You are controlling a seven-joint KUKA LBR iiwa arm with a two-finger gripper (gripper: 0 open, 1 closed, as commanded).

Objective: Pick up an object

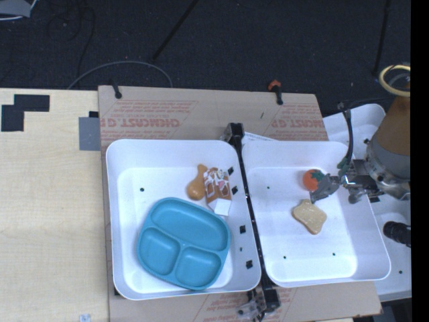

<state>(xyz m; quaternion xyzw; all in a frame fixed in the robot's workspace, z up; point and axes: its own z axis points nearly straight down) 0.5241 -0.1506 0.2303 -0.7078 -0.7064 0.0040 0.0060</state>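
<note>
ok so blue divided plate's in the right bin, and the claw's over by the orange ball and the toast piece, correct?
Not quite: the camera view shows the blue divided plate in the left bin, not the right. The claw is by the orange ball and the toast piece.

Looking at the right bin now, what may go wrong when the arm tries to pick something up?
The gripper sits between the orange-red ball and the tan toast-shaped piece, which lie close together, so it may nudge one while closing on the other. The ball looks round and could roll or slip away.
</note>
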